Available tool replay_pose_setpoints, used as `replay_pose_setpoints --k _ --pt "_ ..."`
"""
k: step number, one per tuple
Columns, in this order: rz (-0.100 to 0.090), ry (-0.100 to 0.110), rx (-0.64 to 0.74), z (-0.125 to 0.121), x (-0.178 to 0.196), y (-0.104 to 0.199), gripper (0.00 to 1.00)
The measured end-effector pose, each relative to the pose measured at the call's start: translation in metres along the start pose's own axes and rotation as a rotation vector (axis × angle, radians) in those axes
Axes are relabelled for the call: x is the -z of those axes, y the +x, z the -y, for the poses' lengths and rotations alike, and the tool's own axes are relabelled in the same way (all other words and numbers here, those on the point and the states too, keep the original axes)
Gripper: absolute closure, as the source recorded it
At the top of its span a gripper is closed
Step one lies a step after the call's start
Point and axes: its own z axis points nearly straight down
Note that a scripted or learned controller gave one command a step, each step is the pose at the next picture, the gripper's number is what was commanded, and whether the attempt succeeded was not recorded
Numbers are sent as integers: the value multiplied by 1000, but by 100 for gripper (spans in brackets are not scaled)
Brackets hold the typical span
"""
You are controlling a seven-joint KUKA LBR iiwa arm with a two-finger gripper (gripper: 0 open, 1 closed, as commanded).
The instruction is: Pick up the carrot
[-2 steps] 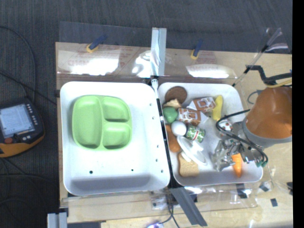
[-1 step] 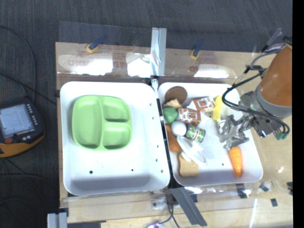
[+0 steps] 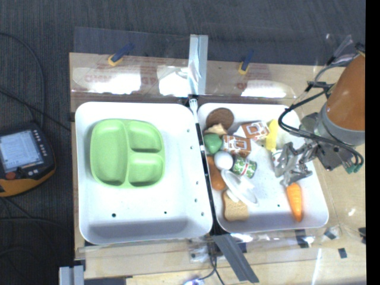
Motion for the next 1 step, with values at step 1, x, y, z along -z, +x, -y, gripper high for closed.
replay_pose_setpoints --k 1 --pt "-7 -4 396 73 -38 13 100"
